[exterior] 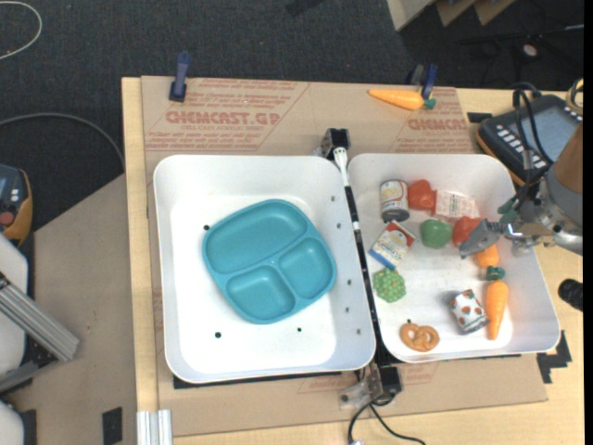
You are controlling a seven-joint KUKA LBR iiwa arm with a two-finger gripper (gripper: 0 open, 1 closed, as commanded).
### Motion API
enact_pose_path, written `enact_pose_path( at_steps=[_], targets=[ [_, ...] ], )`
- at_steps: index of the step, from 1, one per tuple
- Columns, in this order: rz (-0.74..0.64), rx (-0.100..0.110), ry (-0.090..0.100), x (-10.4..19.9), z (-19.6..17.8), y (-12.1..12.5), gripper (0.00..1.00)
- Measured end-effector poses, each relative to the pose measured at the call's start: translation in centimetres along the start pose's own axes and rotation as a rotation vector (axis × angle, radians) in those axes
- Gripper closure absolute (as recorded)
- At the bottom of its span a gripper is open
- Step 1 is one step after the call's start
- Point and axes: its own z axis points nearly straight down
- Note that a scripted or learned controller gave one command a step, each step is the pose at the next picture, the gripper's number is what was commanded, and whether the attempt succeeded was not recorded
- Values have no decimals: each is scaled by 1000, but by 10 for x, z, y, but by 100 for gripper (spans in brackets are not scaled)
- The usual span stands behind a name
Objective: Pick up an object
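- Camera view gives you the carrot (497, 308) lying at the right bin's (542, 341) right side, beside a small can (467, 311).
- Your gripper (480, 239) hangs just above it, over a red toy (466, 227); whether its fingers are apart, you cannot tell.
- A teal tray (269, 260) sits in the left bin (176, 276).
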Motion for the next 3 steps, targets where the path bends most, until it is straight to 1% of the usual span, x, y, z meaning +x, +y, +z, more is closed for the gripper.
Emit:
enact_pose_path(
  at_steps=[1, 3],
  targets=[
    [-1, -3, -2, 0, -11, 1, 100],
    [0, -8, -4, 0, -31, 2, 100]
  ],
)
